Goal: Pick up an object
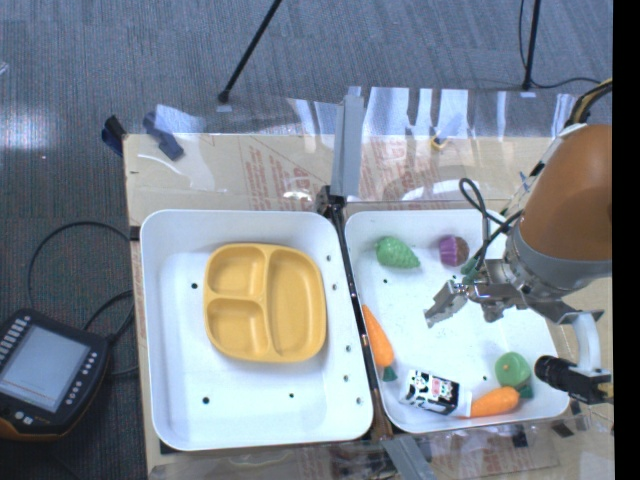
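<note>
My gripper (468, 306) hangs over the middle of the right bin (420, 218), open, with nothing between its fingers (440, 308). Around it on the bin floor lie a green leafy vegetable toy (398, 253) and a purple round toy (453, 250) at the back. An orange carrot (377, 338) rests against the left wall. Along the front edge lie a black-and-white carton (432, 392) and a second orange carrot (493, 402), with a green round toy (513, 369) just behind that carrot. The gripper touches none of them.
A yellow divided plate (266, 301) lies in the left bin (170, 368). The raised divider (352, 298) runs between the two bins. A teach pendant (40, 373) sits on the floor at the lower left. A black cylinder (565, 376) on the arm overhangs the right bin's front right corner.
</note>
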`<state>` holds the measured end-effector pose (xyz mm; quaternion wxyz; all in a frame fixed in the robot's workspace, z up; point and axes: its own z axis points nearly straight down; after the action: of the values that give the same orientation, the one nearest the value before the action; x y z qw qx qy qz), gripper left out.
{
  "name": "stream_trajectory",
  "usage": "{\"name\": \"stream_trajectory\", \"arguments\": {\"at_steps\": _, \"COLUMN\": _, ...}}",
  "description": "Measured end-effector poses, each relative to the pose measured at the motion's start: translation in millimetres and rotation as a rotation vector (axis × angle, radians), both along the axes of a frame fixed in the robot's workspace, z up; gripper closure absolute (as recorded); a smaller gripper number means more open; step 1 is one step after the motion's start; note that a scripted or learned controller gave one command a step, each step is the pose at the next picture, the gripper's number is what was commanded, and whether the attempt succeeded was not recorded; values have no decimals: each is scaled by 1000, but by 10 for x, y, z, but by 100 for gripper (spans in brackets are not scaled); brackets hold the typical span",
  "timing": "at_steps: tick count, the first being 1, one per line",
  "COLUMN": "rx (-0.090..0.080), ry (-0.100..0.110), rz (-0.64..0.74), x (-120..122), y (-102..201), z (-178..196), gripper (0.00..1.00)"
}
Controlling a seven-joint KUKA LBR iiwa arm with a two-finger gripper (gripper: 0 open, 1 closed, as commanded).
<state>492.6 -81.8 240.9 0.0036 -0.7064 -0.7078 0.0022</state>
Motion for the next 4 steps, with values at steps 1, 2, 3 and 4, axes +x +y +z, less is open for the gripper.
{"name": "stream_trajectory", "arguments": {"at_steps": 1, "rx": 0, "ry": 5, "rz": 31, "x": -189, "y": 606, "z": -580, "gripper": 0}}
{"name": "stream_trajectory", "arguments": {"at_steps": 2, "rx": -2, "ry": -1, "rz": -98, "x": 699, "y": 480, "z": -563, "gripper": 0}}
{"name": "stream_trajectory", "arguments": {"at_steps": 3, "rx": -2, "ry": 6, "rz": -34, "x": 1473, "y": -227, "z": -1434, "gripper": 0}}
{"name": "stream_trajectory", "arguments": {"at_steps": 4, "rx": -2, "ry": -2, "rz": -302, "x": 1505, "y": -257, "z": -1553, "gripper": 0}}
